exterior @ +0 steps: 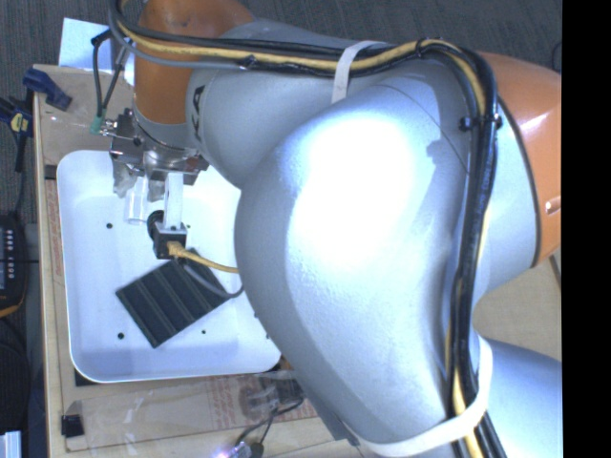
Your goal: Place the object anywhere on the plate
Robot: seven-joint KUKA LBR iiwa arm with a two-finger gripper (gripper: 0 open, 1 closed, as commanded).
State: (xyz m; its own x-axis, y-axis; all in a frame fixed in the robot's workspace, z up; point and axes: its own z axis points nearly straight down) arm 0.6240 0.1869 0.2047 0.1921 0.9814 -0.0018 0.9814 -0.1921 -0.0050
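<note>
A dark ribbed flat slab (172, 301) lies tilted in the left white bin (86, 256), toward its near side. My gripper (145, 195) hangs over the far part of that bin, a little beyond the slab's far corner and apart from it. I see nothing held at the gripper. The grey arm's bulk covers the whole right side of the view, hiding the right bin and whatever lies in it.
The bin's white floor shows to the left of the gripper and around the slab. Its raised rim (63, 246) runs along the left, with the wooden bench edge (43, 284) just outside. Blue clamps (43, 89) sit at the far left corner.
</note>
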